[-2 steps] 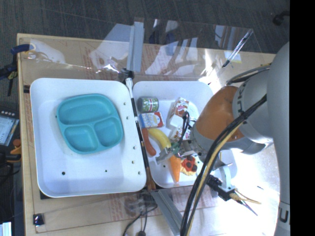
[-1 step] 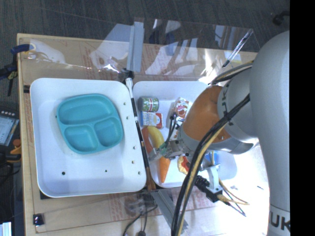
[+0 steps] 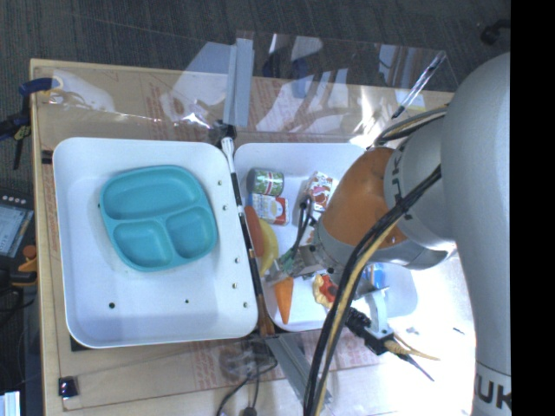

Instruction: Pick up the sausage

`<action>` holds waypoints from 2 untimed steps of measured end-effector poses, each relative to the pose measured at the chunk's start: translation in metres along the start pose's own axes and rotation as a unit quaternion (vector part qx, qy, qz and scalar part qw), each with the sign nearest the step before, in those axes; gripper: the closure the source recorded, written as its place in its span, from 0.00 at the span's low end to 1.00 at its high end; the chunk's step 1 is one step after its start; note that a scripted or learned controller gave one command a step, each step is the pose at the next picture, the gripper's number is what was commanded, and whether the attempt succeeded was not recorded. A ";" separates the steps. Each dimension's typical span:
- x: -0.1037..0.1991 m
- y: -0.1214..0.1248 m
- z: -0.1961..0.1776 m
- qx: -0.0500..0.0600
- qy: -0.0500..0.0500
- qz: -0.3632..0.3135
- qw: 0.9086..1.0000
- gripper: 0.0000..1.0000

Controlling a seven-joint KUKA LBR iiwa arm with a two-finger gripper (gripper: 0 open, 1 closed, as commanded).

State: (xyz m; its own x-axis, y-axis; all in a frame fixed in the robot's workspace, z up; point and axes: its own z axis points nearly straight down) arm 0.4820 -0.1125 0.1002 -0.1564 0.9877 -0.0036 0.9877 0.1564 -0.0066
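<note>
A slim reddish-brown sausage [image 3: 252,229] lay left of the claw [image 3: 297,263], whose grip state could not be told behind the arm [image 3: 381,206].

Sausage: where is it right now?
The sausage lies in the right bin, along its left wall, below the can and beside the banana.

The reddish-brown sausage [image 3: 251,229] lies lengthwise against the right bin's [image 3: 290,155] left wall.
</note>
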 end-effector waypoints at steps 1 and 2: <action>0.007 -0.002 -0.146 -0.001 0.003 0.040 0.999 1.00; 0.048 0.000 -0.089 0.002 0.004 0.275 0.961 1.00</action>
State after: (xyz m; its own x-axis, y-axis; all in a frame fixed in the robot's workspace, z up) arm 0.4749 -0.0649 0.1893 0.3901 0.9208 -0.0008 0.9207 -0.3901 -0.0100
